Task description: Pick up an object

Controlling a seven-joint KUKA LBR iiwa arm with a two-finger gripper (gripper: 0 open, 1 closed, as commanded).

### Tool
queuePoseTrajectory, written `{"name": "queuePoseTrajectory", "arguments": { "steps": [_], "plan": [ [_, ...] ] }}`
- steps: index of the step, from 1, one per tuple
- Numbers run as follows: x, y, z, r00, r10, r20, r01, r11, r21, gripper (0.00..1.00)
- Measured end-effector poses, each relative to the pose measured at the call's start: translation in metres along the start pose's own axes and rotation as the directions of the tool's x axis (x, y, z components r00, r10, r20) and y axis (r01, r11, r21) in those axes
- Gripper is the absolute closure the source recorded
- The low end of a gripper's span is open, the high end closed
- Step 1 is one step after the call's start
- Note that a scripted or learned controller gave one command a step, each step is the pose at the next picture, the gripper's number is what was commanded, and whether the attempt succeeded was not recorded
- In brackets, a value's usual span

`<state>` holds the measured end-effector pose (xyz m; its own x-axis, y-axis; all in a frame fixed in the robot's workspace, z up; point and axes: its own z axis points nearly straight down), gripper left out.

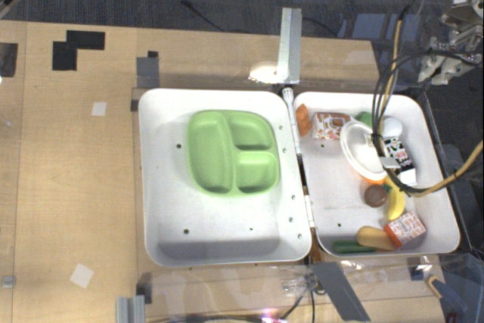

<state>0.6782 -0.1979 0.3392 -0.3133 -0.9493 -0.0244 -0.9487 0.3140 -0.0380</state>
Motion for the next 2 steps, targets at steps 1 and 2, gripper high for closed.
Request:
{"name": "queuePoseTrajectory", "arguments": {
  "steps": [1, 2],
  "plan": [
    [0.03, 0.065, 0.02, 0.984, -0.178, -0.016, 0.177, 0.984, -0.036, 1.0],
    [0.028, 0.063, 0.007, 0.984, -0.177, -0.015, 0.177, 0.984, -0.028, 1.0]
  ]
}}
